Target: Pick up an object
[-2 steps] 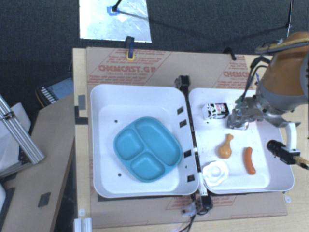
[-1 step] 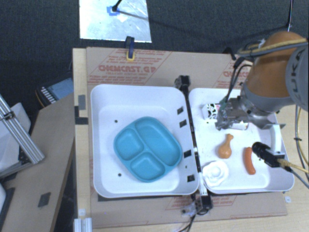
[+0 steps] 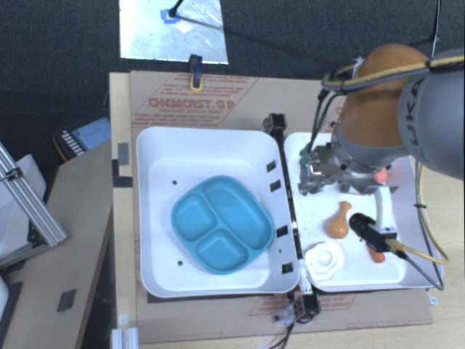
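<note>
Printed in red on the brown cardboard sheet (image 3: 240, 93) under the bins: "CHEMCAST", then a few characters too faint to read surely. On the grey arm (image 3: 436, 118), large dark letters, cut off by the frame edge. Reaching in from the right, orange band (image 3: 378, 86) above the wrist, bent down over the right bin (image 3: 403, 264). Gripper (image 3: 314, 174) low at that bin's far left corner, close beside the dividing wall; cannot tell how far open, or whether anything is held. In the right bin: a tan pear-shaped piece (image 3: 338, 222) near the middle, a white round piece (image 3: 323, 262) at the near left corner, a small orange piece (image 3: 376, 254) further right, a pink piece (image 3: 381, 174) partly hidden under the wrist. In the left bin (image 3: 156, 195): a blue three-compartment plate (image 3: 221, 224), lying flat near the middle.
</note>
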You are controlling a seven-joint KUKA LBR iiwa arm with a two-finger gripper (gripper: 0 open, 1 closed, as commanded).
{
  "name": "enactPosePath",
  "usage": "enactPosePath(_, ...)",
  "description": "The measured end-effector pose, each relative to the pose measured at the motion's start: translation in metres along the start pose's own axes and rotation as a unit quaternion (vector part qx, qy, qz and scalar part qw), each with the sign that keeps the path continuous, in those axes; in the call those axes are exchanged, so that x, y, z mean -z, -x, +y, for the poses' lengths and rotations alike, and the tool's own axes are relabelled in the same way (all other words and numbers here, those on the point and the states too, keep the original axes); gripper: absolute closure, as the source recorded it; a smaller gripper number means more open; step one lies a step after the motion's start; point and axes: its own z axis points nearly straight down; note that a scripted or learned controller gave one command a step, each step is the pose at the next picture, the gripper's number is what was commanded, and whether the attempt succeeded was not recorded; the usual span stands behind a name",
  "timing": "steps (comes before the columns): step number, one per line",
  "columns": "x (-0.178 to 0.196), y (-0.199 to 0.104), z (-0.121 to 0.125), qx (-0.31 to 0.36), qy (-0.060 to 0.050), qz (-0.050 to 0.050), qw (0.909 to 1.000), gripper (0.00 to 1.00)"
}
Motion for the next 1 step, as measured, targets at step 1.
enactPosePath(1, -0.0124, -0.0589, -0.0131, 0.0, -0.001, 0.0, 1.0, 1.0)
